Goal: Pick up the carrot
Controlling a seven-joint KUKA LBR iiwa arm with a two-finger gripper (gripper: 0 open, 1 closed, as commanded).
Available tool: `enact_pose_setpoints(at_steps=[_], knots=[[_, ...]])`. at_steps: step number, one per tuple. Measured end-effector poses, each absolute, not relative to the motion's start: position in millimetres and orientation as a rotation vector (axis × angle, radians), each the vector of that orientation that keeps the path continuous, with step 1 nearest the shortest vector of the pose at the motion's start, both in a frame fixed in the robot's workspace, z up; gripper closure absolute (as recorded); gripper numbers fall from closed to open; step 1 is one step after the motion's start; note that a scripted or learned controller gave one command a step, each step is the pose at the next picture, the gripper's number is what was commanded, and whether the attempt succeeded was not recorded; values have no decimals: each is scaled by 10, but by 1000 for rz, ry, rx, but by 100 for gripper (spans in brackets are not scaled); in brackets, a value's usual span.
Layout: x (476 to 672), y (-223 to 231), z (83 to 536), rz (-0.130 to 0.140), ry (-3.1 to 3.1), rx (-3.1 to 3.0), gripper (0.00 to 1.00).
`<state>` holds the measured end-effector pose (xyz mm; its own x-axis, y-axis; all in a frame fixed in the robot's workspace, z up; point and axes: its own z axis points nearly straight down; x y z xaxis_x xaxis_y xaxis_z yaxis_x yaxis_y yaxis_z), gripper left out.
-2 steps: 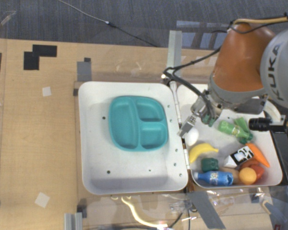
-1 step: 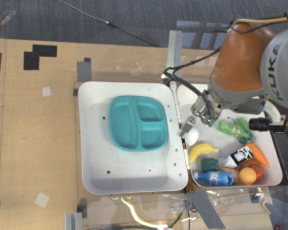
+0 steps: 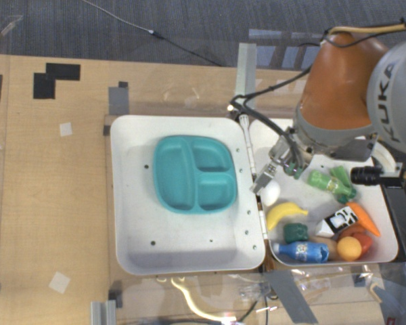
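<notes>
Orange tapered carrot [image 3: 364, 218]: low in the shallow white right-hand bin [image 3: 390, 250], close to that bin's right wall, slanting down and to the right, free of the tool and well apart from it. Just left of it, touching or nearly so, a small black-and-white patterned block [image 3: 341, 219]. Below it, a round orange fruit [image 3: 350, 248] with a red piece [image 3: 364, 240] tucked against it. Further left along the bin's near wall, a blue bottle lying on its side [image 3: 303, 252], a dark green lumpy piece [image 3: 296, 232] above that, and a yellow banana [image 3: 286, 213] above again. Near the bin's left wall, a white egg-shaped object [image 3: 271, 194]. Above the carrot, a pale green toy vegetable [image 3: 330, 181]. Grey arm with orange band [image 3: 338, 80] reaching in from the right, over the upper part of the same bin. Tool [image 3: 273, 170] angled down and left, its tip just beside the white egg-shaped object, close to the divide between the bins; open or closed, impossible to tell from this angle, and nothing seen gripped. In the shallow white left-hand bin [image 3: 135, 242], a teal divided plate [image 3: 193, 173], roughly central. Under both bins, the pale wooden counter [image 3: 54, 195], marked with black square patches [image 3: 55, 78] at the upper left.
</notes>
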<state>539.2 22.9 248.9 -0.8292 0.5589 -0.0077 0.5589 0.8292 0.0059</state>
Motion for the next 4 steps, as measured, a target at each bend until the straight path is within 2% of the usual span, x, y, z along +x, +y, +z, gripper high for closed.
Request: enact_pose_setpoints(at_steps=[4], knots=[[5392,229,2489,5,2996,915,0]])
